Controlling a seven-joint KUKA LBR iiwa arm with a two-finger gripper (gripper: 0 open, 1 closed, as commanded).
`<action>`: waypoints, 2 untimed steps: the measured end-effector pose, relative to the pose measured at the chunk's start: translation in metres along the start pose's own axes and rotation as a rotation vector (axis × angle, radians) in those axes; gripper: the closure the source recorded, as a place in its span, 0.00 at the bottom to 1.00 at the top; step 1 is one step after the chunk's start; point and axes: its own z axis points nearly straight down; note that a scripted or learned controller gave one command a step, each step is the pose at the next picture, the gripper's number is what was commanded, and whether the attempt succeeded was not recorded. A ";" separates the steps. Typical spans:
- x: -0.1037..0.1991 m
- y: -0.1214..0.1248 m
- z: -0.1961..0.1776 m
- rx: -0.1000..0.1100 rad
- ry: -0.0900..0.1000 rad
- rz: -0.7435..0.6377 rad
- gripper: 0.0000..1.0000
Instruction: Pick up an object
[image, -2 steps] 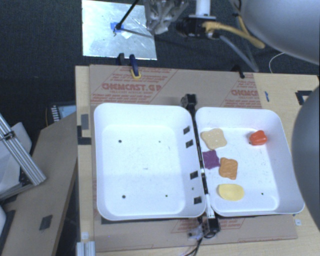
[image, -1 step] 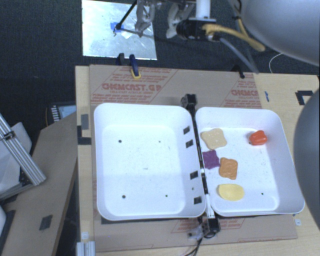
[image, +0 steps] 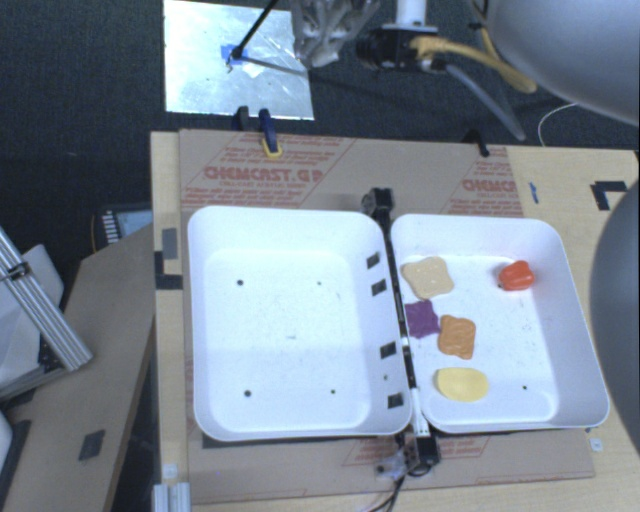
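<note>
My gripper (image: 325, 35) hangs at the top of the view, well behind the bins and over a silvery sheet (image: 238, 60); whether it is apart or together I cannot tell from this blur of metal. It carries nothing that I can see. I judge this a parked pose, pulled back so the camera has an open look at both bins before I choose a target.

The candidates all lie in the right bin (image: 570, 300). A tan slice (image: 428, 277) sits near the divider, with a purple piece (image: 421, 319) just below it, hard against the bin's left wall. An orange waffle-like piece (image: 457, 336) touches or nearly touches the purple one. A yellow disc (image: 461, 384) lies nearer the front, and a red piece (image: 516, 275) stands alone toward the back right. The red one looks the easiest to me, with free room on every side; the purple one is crowded by wall and neighbour.

The left bin (image: 215, 330) shows a few dark specks on its floor. Both bins rest on a cardboard sheet (image: 270, 170) printed with red lettering, clipped at its far edge. The floor beyond is dark, and a slanted aluminium bar (image: 35, 305) leans at the left.
</note>
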 end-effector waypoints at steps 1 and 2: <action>0.000 0.000 0.000 0.001 0.000 -0.001 0.00; 0.000 0.000 -0.011 -0.002 0.001 -0.003 1.00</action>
